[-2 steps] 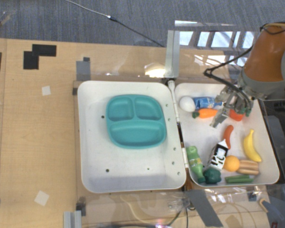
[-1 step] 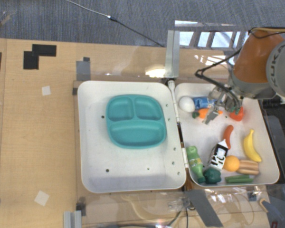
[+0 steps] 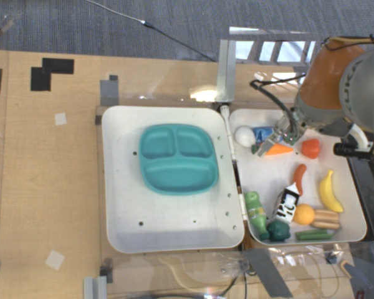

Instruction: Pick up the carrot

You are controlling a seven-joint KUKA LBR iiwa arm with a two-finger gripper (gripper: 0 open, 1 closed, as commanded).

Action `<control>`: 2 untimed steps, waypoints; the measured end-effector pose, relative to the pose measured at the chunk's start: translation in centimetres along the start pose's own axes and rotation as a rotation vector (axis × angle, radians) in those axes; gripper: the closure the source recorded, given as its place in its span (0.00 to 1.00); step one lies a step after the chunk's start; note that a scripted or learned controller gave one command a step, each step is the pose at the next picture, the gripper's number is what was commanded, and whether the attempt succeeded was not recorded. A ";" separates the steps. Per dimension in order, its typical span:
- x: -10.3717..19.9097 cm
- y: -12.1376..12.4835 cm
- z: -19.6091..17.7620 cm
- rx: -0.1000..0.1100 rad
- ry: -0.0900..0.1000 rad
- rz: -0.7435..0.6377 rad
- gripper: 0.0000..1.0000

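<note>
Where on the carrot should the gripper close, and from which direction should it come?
Probably across the thick middle of the carrot, from above. It lies flat in the right bin, its green top pointing left toward the white ball and blue item, so closing across its short width looks safest. The gripper is already directly above it.

Orange carrot (image 3: 278, 149) lies flat in right bin (image 3: 359, 224).

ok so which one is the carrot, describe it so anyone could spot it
Look in the right bin, near its top edge, just under the claw. The carrot is the small orange cone with a green end, lying between the white egg and the red tomato.
</note>
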State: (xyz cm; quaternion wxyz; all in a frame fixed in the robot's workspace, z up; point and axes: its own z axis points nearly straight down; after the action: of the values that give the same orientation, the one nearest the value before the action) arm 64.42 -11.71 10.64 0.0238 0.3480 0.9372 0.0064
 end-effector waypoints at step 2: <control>2.3 -0.8 0.0 0.001 0.003 0.229 0.00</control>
State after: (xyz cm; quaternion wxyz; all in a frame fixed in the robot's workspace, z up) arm 62.20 -10.84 10.52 0.0215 0.4530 0.8912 0.0091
